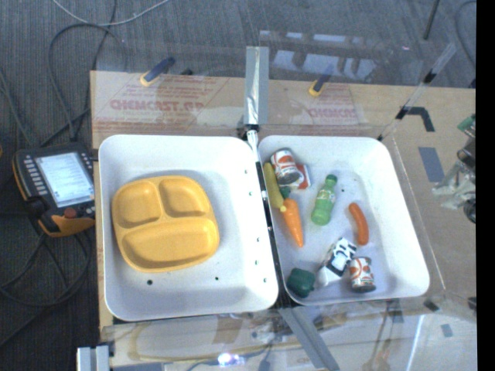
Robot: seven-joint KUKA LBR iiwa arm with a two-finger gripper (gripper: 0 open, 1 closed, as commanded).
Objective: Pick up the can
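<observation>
In the right-hand white bin (402, 207), a dented can (288, 168) lies on its side near the far left corner. Its metal rim is shiny and its label is red and white. A long yellow piece (271, 185) runs along the bin wall just beside it. An orange carrot (293, 222) tapers away below that, smooth and plastic-looking. A green bottle (324, 201) with a darker cap lies near the middle, and a glossy orange sausage (358, 222) is a little to its right. Toward the near edge there is a smaller can (360, 273), also red and white. It touches a black-and-white patched carton (338, 258), and a dark green rounded lump (301, 282) sits just beside that.

The left bin (232, 284) holds a matte yellow tray (165, 222) with three moulded compartments and soft rounded corners.

At the bench's right edge some pale grey hardware (455, 182) juts in, well apart from both cans. It looks like the gripper, but I cannot tell whether it is open or closed.
</observation>
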